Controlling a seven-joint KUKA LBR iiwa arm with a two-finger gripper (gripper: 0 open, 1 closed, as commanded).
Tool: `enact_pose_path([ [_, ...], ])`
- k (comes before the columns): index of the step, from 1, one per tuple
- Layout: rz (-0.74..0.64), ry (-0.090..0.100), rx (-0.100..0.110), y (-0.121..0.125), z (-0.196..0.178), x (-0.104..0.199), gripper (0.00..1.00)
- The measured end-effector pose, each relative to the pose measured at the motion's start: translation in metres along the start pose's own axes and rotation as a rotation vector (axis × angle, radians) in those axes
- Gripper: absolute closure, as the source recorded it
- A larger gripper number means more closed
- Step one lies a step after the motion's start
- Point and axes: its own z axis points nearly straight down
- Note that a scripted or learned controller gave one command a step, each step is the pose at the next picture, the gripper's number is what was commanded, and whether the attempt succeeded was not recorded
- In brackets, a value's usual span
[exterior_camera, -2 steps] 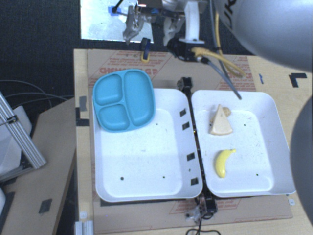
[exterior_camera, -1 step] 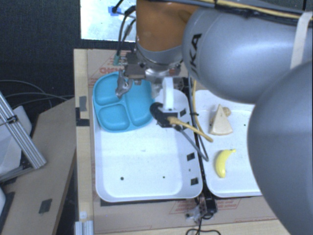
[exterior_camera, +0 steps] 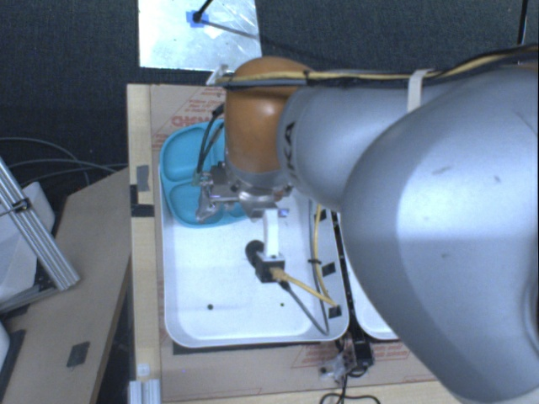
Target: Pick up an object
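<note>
A light blue plastic dish lies in the far left corner of the left white bin. My gripper hangs below the orange wrist band, right at the dish's near right edge. Whether it touches the dish is unclear. The wrist and the bulk of the grey arm hide the right part of the dish and the far right of the bin.
The left bin's near floor is bare white with two small dark specks. A strip of the right bin shows under the arm. Cardboard lines the bench's left side, and a foil sheet lies beyond the bins.
</note>
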Motion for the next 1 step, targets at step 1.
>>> enact_pose_path([
  [1, 0.003, 0.004, -0.020, 0.0699, -0.0249, -0.0570, 0.00],
])
